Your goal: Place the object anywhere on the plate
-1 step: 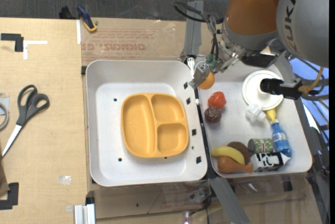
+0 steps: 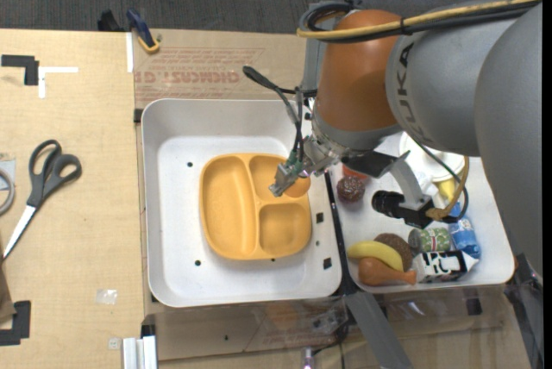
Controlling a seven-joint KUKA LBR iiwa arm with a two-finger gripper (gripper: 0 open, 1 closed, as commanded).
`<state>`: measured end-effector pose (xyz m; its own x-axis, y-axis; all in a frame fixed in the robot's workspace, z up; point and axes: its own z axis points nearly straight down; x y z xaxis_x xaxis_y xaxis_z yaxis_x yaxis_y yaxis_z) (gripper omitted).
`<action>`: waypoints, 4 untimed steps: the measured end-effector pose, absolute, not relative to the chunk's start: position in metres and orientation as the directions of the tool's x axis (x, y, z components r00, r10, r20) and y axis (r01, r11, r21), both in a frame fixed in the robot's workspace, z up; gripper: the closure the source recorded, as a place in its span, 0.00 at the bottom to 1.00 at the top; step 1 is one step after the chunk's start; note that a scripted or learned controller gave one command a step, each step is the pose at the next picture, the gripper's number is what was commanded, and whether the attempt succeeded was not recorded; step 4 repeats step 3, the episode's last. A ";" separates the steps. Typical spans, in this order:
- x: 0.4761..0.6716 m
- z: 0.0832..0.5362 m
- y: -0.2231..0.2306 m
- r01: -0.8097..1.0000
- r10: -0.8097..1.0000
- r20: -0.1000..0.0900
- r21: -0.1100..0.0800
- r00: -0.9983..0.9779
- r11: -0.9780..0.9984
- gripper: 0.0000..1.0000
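End effector (image 2: 289,176) over yellow plate (image 2: 231,212), grip state unclear, banana (image 2: 379,253) and clutter in right bin (image 2: 493,268)

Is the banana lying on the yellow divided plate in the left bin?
No. The banana lies in the right bin among other items, while the yellow plate sits in the left bin.

One fixed camera looks down at a slant over both white bins (image 2: 164,272), moderately close
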<state>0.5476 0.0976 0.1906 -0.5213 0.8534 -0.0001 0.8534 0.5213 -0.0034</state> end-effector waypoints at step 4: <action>0.505 0.215 0.117 0.926 0.926 -0.001 -0.003 -0.378 0.378 0.00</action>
